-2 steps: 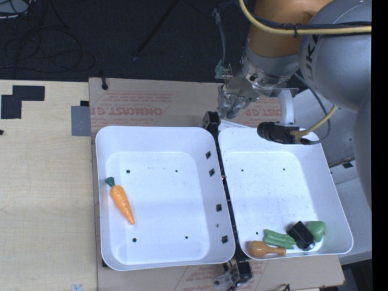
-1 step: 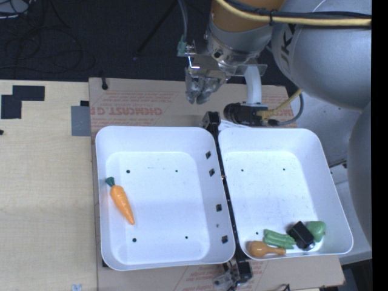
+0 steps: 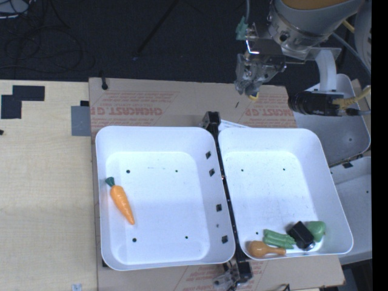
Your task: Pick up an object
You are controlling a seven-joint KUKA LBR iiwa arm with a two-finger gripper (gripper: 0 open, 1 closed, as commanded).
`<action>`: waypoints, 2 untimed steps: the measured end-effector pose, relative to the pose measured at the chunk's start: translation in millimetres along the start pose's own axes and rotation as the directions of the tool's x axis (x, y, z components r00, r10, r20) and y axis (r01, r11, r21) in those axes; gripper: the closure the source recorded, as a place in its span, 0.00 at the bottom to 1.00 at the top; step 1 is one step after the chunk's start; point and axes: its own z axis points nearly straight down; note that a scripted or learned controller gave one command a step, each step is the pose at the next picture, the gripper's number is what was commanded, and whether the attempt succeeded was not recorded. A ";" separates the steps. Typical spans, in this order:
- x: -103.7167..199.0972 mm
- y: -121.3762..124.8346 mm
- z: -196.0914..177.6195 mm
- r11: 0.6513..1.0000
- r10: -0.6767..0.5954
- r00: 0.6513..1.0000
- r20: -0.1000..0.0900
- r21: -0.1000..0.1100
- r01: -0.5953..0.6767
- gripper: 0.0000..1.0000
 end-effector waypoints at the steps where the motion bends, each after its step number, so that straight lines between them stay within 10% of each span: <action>1: 46.5 11.1 95.6 1.000 -0.007 1.000 0.001 0.017 0.007 1.00; 2: 57.3 24.3 -63.8 1.000 -0.007 1.000 -0.003 -0.008 0.007 1.00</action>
